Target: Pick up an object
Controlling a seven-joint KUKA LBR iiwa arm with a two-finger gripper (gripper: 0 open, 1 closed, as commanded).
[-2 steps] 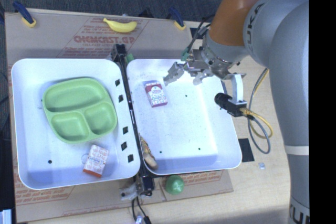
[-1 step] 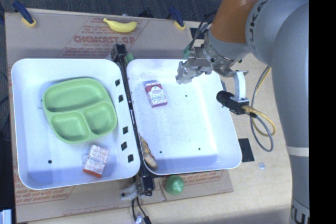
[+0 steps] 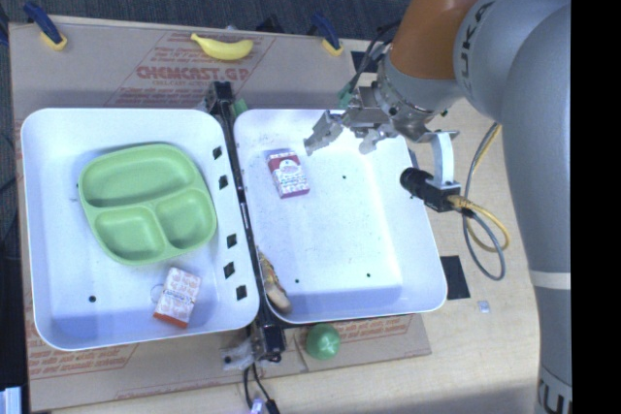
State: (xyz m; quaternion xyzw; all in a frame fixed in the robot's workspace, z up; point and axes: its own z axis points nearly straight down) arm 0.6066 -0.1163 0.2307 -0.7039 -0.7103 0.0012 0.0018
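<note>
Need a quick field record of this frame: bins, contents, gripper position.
left bin: green divided plate, small orange-white box
right bin: small red box, near its left wall
gripper: over right bin's far end, open, nothing between its fingers
outside bins: banana beyond them, green ball in front

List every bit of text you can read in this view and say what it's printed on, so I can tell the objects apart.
"CHEMCAST GP": red print on the brown sheet under the bins, beside the banana.
"KUKA": only part of it shows, on the grey arm next to the orange band.
Small red packet in the right bin: print too blurred to read.
Orange-and-white packet in the left bin: too blurred to read.
</note>
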